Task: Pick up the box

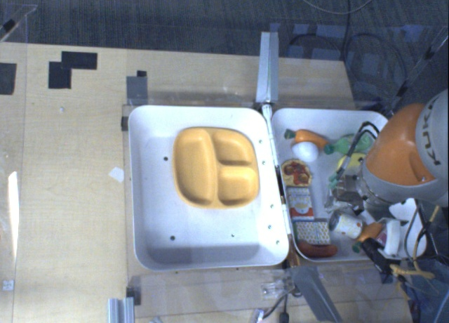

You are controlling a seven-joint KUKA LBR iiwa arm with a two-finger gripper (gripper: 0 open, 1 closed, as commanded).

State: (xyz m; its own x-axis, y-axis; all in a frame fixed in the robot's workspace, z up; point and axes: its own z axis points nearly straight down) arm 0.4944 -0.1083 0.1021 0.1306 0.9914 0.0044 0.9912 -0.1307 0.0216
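The box [298,189] is a narrow flat carton with a red picture on top. It lies along the left wall of the right bin [365,114]. My gripper [342,201] hangs low over the middle of that bin, a short way right of the box and apart from it. The arm's grey and orange wrist [400,154] covers the bin's right part.
Around the box lie a white egg [305,151], a carrot [311,136], a green item [345,145], a waffle-like block [312,231], a sausage [317,249] and a small white can [346,225] just under the gripper. The left bin [151,195] holds a yellow divided tray [215,166].
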